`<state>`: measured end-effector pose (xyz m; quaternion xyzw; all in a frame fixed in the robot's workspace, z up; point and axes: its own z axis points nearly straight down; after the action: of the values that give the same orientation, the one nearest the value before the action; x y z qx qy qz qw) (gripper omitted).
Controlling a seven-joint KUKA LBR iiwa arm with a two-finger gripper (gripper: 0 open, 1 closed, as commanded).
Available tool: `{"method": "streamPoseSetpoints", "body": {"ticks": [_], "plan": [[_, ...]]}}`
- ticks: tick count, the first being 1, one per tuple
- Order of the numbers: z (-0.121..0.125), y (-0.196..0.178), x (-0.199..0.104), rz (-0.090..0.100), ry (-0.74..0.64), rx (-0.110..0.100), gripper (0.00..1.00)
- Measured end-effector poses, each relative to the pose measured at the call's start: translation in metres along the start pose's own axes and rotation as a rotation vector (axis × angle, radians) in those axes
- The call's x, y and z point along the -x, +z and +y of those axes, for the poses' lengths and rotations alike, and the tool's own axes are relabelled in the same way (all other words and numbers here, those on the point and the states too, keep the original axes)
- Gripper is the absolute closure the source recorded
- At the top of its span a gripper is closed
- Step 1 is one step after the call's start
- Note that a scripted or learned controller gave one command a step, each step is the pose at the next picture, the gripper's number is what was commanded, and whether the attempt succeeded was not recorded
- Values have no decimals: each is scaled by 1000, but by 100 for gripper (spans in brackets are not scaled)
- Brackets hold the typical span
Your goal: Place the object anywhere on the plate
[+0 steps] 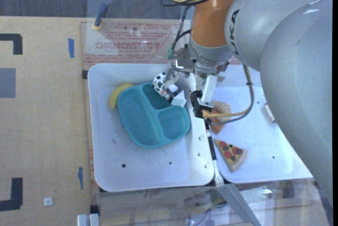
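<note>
The jaws hover at the far right edge of the teal plate in the left bin, and a small black-and-white object sits right at them, over the plate's far rim. Whether they are clamped on it or open I cannot tell. This looks like the placing step; next would be lowering and releasing over the plate.

The big grey arm runs off the right edge, covering much of the right white bin; the yellow banana-like piece sits half hidden behind the teal divided plate
</note>
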<state>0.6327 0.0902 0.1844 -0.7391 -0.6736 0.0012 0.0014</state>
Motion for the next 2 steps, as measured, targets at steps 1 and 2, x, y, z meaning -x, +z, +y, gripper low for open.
{"method": "streamPoseSetpoints", "body": {"ticks": [1,2], "plan": [[0,0,0,0,0,0,0],[0,0,0,0,0,0,0]]}}
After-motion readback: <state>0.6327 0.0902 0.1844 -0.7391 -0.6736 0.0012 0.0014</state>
